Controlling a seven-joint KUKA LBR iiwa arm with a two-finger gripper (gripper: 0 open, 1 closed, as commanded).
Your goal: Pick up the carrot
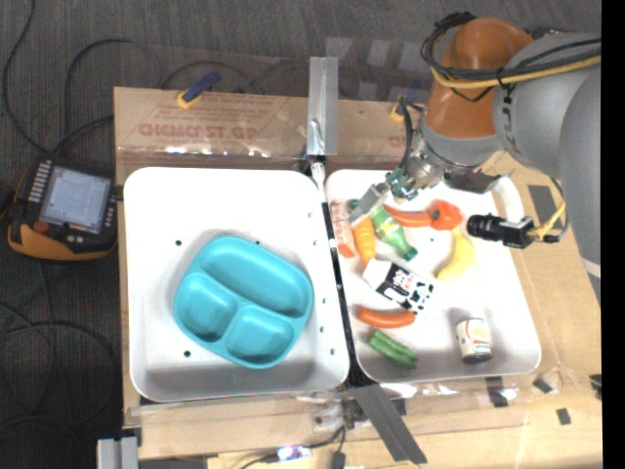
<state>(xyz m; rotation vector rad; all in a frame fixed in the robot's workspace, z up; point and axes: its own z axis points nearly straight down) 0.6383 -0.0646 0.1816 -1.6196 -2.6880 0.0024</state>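
Camera view: approach step, I'd judge — gripper (402, 183) hovers at right bin's (518, 355) far edge, finger state can't tell, w/ the carrot (363, 240) just below-left of it by the bin divider, unheld, so next move needs a short shift over + descent.

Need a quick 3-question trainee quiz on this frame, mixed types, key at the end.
1. True or false: the blue tray lies in the same bin as the carrot.
2. Which lies nearest the right bin's front edge? A) banana B) small can C) tomato
3. Fill in: the pincer hangs over the ____ bin.

Key: 1 false; 2 B; 3 right.
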